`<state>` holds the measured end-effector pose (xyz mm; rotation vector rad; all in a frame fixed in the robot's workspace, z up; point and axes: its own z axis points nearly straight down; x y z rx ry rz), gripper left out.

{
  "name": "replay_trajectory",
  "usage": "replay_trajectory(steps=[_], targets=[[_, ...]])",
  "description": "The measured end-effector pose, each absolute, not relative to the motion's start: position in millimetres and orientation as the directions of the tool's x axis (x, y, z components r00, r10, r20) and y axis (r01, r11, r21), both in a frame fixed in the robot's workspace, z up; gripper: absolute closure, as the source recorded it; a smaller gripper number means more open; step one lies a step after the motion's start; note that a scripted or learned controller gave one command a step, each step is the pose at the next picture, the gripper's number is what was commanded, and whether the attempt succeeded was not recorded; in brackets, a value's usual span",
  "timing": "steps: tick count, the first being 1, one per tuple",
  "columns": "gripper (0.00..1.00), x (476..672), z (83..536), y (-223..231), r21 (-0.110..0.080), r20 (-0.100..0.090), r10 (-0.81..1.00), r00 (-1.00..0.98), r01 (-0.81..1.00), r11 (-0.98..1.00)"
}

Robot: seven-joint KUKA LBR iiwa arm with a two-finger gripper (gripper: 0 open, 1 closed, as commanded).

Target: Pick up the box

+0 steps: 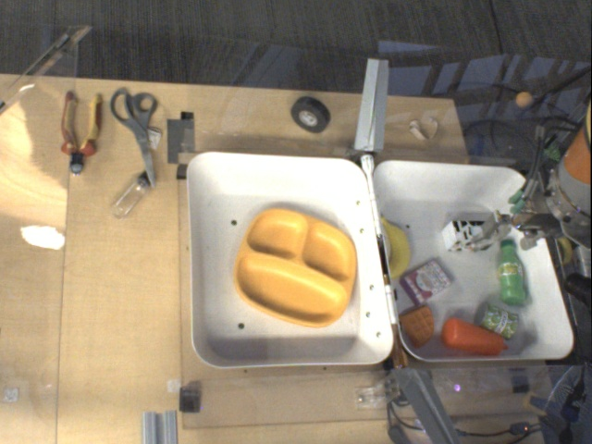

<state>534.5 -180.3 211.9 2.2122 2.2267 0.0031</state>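
The box (425, 280) is small and purple with a pale label. It lies flat in the right bin (435, 178), near the bin's left wall. My gripper (492, 228) reaches in from the right edge, low over the upper middle of that bin. It sits up and to the right of the box and apart from it, above a small white and black thing (465, 232). The orange-banded wrist (575, 165) is at the frame's right edge.
The right bin also holds a green bottle (510, 272), a green can (499, 321), an orange carrot shape (472, 337), a brown waffle piece (417, 324) and a yellow item (397, 248). A large yellow loaf-like object (296, 265) lies in the left bin (213, 248). Scissors (139, 126), pliers (79, 129) and a tape roll (310, 114) lie on the bench.
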Motion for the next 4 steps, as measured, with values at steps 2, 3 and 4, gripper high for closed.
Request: replay_trajectory(steps=[2,3,4], targets=[[0.0,510.4,90,-95,0.017,-0.004,0.99,-0.141,0.99,0.141],[1.0,513.2,101,-95,0.023,-0.005,0.99,-0.143,0.989,0.143],[1.0,539.3,211,-51,0.006,0.0,1.0,0.009,1.0,-0.009]])
